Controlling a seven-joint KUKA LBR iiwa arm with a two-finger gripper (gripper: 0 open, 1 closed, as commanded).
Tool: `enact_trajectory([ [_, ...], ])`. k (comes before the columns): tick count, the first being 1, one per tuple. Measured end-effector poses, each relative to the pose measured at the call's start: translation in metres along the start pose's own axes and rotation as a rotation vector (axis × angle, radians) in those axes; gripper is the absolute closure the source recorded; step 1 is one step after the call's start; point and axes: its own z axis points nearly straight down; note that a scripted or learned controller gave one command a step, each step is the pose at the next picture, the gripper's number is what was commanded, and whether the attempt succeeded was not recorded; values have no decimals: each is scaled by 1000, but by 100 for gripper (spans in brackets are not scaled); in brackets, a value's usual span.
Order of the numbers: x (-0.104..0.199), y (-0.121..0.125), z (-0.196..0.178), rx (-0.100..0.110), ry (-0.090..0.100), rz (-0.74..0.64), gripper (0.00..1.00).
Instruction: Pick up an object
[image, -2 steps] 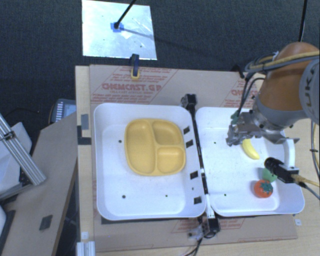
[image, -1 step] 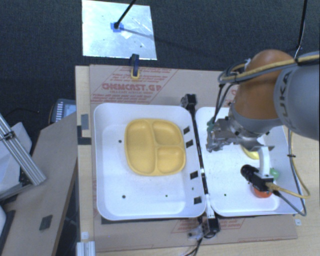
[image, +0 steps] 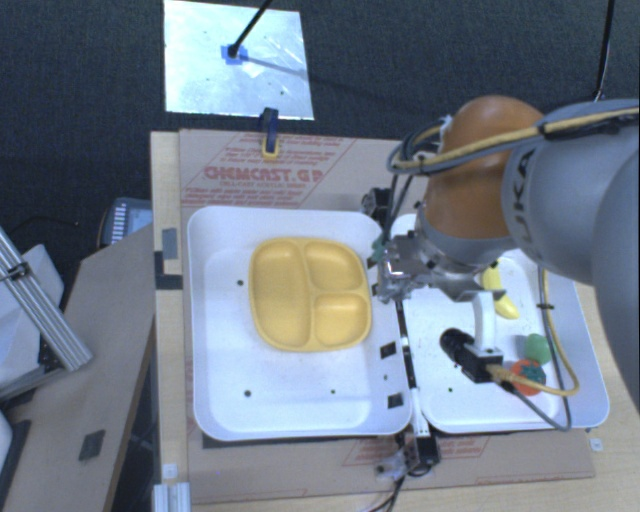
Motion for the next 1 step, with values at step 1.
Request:
enact_trajectory([
  [1, 46, -8, 10, 2, -1, 1, 100],
])
